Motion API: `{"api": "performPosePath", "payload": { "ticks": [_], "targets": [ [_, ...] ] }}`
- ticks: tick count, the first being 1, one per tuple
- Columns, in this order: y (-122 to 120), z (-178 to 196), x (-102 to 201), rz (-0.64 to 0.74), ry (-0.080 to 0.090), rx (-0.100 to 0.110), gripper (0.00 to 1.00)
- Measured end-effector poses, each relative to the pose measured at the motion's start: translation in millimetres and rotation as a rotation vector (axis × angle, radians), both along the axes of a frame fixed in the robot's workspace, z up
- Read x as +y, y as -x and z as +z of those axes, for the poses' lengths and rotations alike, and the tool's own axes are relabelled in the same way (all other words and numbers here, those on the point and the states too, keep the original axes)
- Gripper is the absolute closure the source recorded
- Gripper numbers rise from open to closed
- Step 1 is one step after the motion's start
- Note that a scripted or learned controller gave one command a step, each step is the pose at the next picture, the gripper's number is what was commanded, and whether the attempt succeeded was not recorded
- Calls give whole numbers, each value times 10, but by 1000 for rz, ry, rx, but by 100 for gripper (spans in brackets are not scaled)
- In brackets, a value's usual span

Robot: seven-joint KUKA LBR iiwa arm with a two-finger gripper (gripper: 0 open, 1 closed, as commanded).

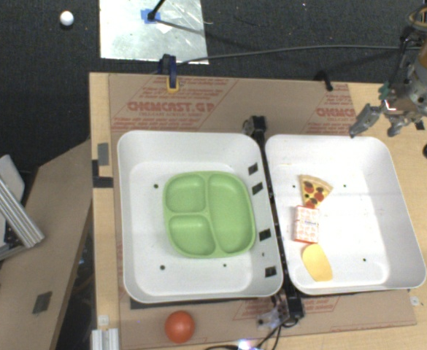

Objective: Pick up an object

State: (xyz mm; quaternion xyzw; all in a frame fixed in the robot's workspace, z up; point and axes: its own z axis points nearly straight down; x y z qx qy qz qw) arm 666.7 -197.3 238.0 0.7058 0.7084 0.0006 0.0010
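While the arm (pixel 426 57) hangs over the right bin's (pixel 395 195) far corner, gripper (pixel 380 120) fingers spread, empty; bins sit on a cardboard-covered bench (pixel 198 100).

Pizza slice (pixel 314 191), packet (pixel 306 224), yellow piece (pixel 317 262).

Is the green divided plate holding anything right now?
Empty. All three compartments of the green divided plate show bare green; the toy foods lie in the right bin.
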Motion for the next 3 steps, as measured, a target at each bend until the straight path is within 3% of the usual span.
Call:
{"api": "performPosePath", "payload": {
  "ticks": [3],
  "targets": [
    [35,-1556,-51,1,-1,3,0]
  ]
}}
